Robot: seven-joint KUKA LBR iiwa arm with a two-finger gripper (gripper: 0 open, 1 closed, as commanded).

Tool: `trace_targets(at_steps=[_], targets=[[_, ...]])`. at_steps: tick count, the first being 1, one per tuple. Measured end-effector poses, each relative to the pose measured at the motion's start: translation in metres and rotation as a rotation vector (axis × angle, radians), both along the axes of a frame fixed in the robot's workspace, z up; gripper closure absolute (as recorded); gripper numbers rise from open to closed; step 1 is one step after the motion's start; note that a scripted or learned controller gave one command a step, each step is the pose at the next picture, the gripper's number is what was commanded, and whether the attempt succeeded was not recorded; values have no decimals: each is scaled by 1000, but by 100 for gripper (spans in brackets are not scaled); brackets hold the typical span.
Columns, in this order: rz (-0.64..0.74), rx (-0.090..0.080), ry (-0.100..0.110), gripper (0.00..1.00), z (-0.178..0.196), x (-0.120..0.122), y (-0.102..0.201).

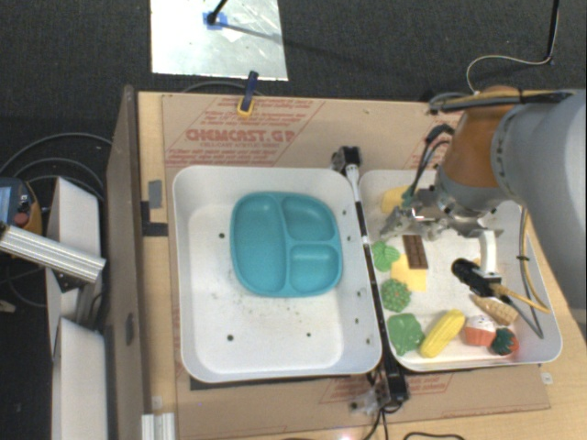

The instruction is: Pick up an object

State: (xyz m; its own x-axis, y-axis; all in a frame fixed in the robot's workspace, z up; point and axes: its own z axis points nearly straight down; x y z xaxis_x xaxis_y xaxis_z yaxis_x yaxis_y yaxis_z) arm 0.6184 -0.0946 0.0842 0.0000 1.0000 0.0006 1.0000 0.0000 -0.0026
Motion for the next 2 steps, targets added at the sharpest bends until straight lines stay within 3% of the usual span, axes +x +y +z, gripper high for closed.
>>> trace_targets(at_steps=[1, 2], targets=[[6, -1, -3, 0, 2, 52, 8], [6, 3, 11, 100, 12, 49, 7]])
